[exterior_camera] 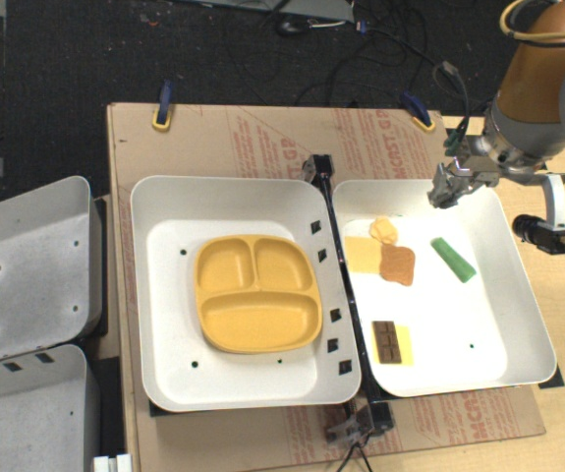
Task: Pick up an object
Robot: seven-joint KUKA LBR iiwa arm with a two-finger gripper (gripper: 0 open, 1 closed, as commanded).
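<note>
In the right bin (518,362) lie several small objects: a green stick (453,260), a brown cracker-like piece (398,265) overlapping a pale yellow slab (361,254), a small yellow lump (383,229), and a dark brown bar on a yellow card (388,341). My gripper (443,195) hangs over the far edge of the right bin, up and left of the green stick, with nothing seen between its fingers. The left bin (164,362) holds a yellow divided plate (258,293).
A black divider (333,264) runs between the two bins. Both bins rest on a cardboard sheet (243,131) held by blue and yellow clamps. Grey trays (27,264) stand off to the left. Cables lie on the dark floor behind.
</note>
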